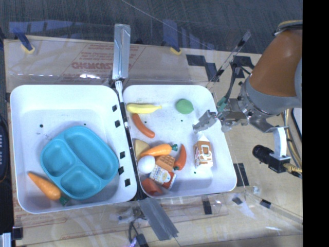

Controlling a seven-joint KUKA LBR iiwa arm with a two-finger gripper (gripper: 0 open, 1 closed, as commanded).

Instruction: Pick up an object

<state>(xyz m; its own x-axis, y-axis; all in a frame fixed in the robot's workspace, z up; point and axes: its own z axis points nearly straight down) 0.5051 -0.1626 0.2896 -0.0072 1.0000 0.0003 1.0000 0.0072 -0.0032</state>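
Several objects are lying in the right bin, and the one sitting nearest the gripper is a small orange-and-white carton, standing just below and slightly left of the fingertips at the bin's right side. Around it, toward the lower middle of the frame, a pile is crowding together: a carrot, a white egg, a second small carton and a red pepper. Higher up, a sausage, a banana and a green ball are lying more apart. The left bin is holding a blue tray with another carrot beside it at lower left. As a judgement, the approach step is in hand: the arm is reaching in from the right, with the gripper hanging over the right bin's right part and nothing yet grasped. Its fingers are appearing slightly parted, and nothing is showing between them or touching them. The next move is likely calling for lining up over one object, perhaps the carton, descending with the fingers straddling it, and closing without knocking it over.
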